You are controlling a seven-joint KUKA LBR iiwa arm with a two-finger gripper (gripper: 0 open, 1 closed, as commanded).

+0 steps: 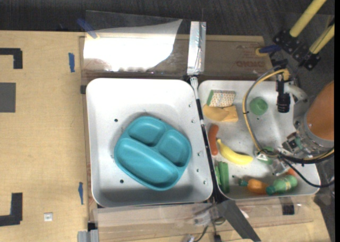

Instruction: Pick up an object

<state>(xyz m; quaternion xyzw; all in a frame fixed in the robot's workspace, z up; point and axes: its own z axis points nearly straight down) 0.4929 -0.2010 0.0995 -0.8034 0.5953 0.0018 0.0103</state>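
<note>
Arm (321, 116) is seen entering from 3 o'clock, wrist low over right bin (234, 85). Gripper (276, 164) is set down among cables at approx. 5 o'clock of bin; grip state can't be told, nothing is seen held. Candidates are clustered close: banana (235, 153) at centre, carrot (255, 184) and green veg (281, 183) at 6. Teal tray (153, 151) is parked in left bin (106, 97), prob. out of the way.
</note>
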